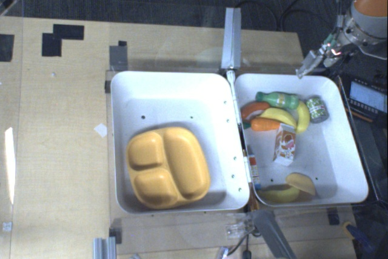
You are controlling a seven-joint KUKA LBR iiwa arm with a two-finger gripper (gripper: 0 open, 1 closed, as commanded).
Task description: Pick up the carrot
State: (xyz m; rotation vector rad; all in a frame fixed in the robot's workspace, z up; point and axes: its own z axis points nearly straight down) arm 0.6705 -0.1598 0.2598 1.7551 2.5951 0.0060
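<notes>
The carrot (265, 125), a short orange piece, lies in the left part of the right bin (339, 148). It sits just under a yellow banana (290, 117) and beside a red-orange item (253, 110). My gripper (305, 68) hangs above the bin's far rim at the upper right, well away from the carrot and up to its right. Nothing shows in its grasp.
A green bottle (279, 99), a small can (316, 110), a juice carton (285, 144), a tan bread-like piece (301, 182) and another yellow fruit (279, 193) share the right bin. The left bin (163, 94) holds a yellow divided plate (168, 165). A metal post (231, 39) stands between the bins.
</notes>
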